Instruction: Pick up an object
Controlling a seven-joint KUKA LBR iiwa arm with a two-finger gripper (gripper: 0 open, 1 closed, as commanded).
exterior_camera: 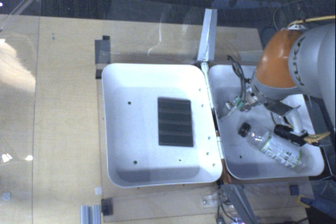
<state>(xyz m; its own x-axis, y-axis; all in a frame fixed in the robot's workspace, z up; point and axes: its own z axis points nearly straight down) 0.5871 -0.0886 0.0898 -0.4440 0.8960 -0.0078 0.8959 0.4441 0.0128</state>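
Bottle [272, 146] lying just right of fingers [237, 105], their spread impossible to tell.

text: none legible | bottle [273, 147] label: print too small, possibly lettering | arm [310, 60]: marking unreadable

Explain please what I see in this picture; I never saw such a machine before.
You look down at a slant from one camera fixed above a wooden bench. Two shallow white bins sit side by side. The left bin holds a dark ribbed pad. The right bin holds a clear plastic bottle with a black cap, lying on its side. The grey and orange shape is a robot arm reaching in from the right. Its end effector hangs over the right bin, above the bottle. Whether it holds anything is too small to tell.
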